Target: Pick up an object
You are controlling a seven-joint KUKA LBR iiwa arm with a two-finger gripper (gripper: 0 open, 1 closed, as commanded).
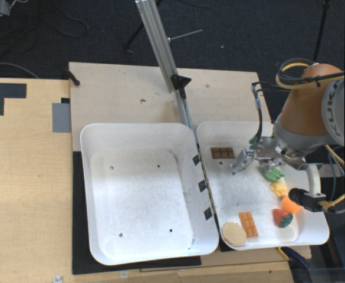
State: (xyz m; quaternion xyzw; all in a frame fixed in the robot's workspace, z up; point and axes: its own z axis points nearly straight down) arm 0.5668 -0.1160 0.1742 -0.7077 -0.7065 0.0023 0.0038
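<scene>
Two white bins sit side by side; I reach into the right bin (231,137), my gripper (241,161) low over its floor, jaws parted with nothing between them. One brown chocolate bar (222,153) lies just beside my fingers. Near me: one green piece (273,174), one yellow piece (279,188), one orange piece (290,206), one strawberry (282,217), one waffle (247,224), one round biscuit (234,234). The left bin (89,152) lies alongside.

Arm (314,108) comes in from right, orange band up top, wrist bent down w/ gripper (241,163) low, pointing left. Fingers (237,166) look slightly apart, nothing seen btwn them.
</scene>
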